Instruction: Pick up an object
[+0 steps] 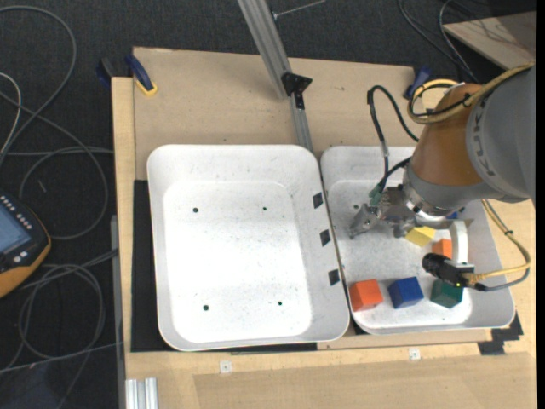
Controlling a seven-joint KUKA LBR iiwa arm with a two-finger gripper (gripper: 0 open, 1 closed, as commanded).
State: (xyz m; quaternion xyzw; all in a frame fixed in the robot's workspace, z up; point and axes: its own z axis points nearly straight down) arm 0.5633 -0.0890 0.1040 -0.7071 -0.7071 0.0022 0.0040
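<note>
My gripper (364,221) hangs low over the middle of the right bin (341,186), pointing toward its left wall. Nothing shows in its grasp. An orange cube (367,293), a blue cube (406,291) and a green cube (444,295) sit in a row along the bin's front edge, below the gripper and apart from it. A yellow block (420,236) and a small orange piece (444,248) lie just to the gripper's right, partly hidden under the wrist.
The left bin (234,245) lies beside the right one, with black clips (324,237) on the shared wall. A slanted metal pole (272,49) rises behind the bins. Cables and a handheld device (17,241) lie on the floor at left.
</note>
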